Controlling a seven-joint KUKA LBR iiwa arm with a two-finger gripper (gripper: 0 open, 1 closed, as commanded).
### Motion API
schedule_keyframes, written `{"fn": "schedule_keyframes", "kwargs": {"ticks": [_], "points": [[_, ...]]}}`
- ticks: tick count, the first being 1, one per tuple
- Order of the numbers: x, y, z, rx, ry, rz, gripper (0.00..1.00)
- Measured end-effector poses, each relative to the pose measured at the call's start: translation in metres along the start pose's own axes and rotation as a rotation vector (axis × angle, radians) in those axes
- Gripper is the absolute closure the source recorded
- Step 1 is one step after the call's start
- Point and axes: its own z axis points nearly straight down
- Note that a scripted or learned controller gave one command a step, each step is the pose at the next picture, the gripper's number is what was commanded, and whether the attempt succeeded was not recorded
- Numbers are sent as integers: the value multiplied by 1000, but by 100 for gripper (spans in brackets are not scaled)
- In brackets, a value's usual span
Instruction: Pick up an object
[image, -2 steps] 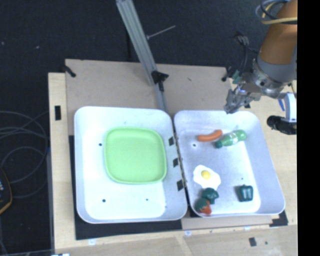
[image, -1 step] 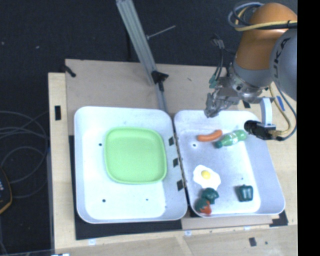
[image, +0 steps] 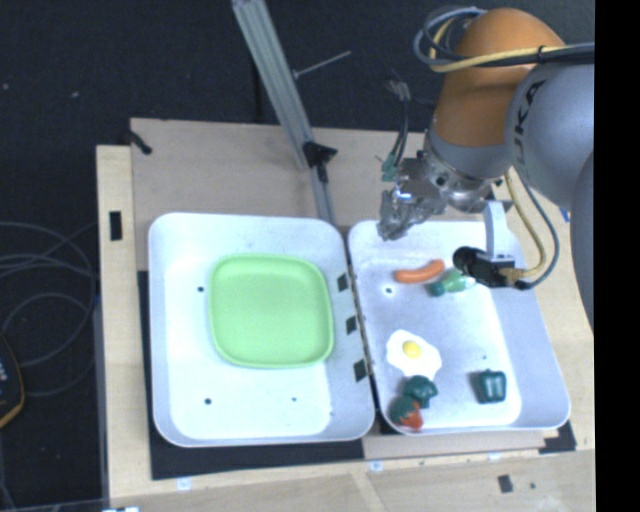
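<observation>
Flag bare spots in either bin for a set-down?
Left bin: bare strips around the green plate, widest along the near wall. Right bin: open patch between the fried egg and the green pepper. Crowded: far end, with sausage and hand; near corner, by the strawberry.

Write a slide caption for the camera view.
Gripper over right bin's far corner, near sausage; plate in left bin.

A plate (image: 270, 310) lies in the left bin (image: 180, 400); the right bin (image: 535, 385) holds a sausage (image: 418, 271), a fried egg (image: 413, 352) and a pepper (image: 489, 386).
</observation>
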Motion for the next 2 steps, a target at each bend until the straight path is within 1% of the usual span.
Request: {"fn": "schedule_keyframes", "kwargs": {"ticks": [2], "points": [[95, -4, 17, 1, -1, 1, 100]]}}
